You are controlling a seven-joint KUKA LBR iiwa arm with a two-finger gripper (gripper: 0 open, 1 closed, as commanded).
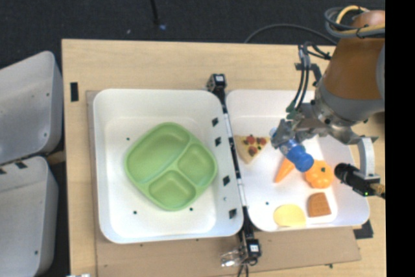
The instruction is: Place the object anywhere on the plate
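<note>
A light green plate (170, 165) with three compartments lies in the left white bin (107, 217). In the right bin (259, 107), the gripper (285, 137) hangs low over the middle, at the end of the grey and orange arm coming in from the right. Right beside it, to its lower right, sit a blue toy (299, 157) and an orange carrot-shaped toy (283, 170). Whether it touches the blue toy is unclear. A small pizza-slice toy (251, 146) lies just to its left.
Further toys rest toward the right bin's front: an orange round fruit (318, 175), a brown cracker-like piece (318, 205) and a pale yellow oval (289, 215). A raised divider with black clips (228, 152) separates the bins. Cables loop behind the arm.
</note>
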